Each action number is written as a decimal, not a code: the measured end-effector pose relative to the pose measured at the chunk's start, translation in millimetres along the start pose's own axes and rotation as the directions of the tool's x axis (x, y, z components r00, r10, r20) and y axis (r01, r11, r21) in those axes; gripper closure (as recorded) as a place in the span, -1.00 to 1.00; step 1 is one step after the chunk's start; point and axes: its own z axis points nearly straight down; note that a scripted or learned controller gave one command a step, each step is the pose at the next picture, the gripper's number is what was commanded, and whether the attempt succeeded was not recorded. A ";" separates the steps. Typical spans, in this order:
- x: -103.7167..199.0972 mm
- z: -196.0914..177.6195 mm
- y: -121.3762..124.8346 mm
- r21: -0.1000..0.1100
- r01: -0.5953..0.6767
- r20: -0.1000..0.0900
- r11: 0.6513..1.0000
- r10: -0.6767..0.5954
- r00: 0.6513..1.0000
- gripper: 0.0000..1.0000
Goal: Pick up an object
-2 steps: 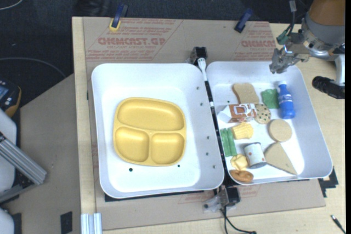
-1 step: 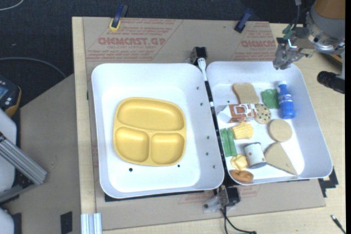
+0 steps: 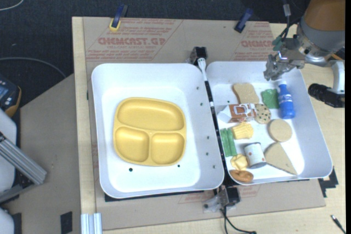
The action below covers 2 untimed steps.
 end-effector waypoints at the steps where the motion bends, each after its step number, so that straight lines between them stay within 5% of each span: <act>1: 37.6 -4.5 -23.2 0.000 0.001 0.000 1.000 -0.001 1.000 1.00; 2: 86.1 -10.8 -46.3 0.001 0.003 -0.001 1.000 -0.003 1.000 1.00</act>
